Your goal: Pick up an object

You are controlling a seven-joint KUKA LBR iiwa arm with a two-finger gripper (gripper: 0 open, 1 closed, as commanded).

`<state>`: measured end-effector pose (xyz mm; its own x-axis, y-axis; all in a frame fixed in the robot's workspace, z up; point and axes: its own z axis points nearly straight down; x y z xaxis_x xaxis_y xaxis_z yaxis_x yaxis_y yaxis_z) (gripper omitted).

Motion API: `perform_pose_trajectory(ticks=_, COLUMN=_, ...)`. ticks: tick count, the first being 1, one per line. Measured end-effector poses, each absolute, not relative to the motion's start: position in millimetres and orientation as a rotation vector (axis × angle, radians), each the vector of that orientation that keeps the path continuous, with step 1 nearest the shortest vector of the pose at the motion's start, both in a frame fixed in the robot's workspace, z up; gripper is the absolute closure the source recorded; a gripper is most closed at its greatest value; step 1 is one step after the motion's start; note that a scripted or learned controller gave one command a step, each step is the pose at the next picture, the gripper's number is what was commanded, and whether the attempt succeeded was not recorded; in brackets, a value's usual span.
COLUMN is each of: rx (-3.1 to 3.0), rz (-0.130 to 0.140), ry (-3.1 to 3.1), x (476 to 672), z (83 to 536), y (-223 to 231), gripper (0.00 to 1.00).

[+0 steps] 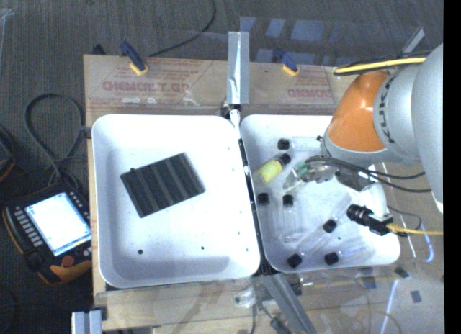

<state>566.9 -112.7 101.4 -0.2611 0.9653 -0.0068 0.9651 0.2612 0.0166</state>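
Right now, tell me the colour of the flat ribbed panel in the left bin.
Black flat ribbed panel; camera view.

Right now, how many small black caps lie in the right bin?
7 at least: one near the top, one by the yellow object, two mid-left, one central, two at the bottom. The arm may hide more.
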Motion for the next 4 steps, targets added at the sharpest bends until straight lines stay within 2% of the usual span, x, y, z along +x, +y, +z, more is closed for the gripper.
perform_pose_trajectory(ticks=1, rx=1.9, rz=0.014, ry=2.483, x=566.8, z=101.3, y=-112.6, gripper=0.0)
perform_pose_trajectory(ticks=2, rx=1.723, rz=-0.009, ry=2.63, x=668.2, z=88.7, y=-118.8, gripper=0.0)
perform_pose_trajectory(ticks=3, rx=1.723, rz=-0.023, ry=2.636, x=666.2, z=97.9, y=-121.1, gripper=1.0)
perform_pose_trajectory(ticks=4, rx=1.723, rz=-0.001, ry=2.624, x=668.7, z=206.6, y=-59.2, gripper=1.0)
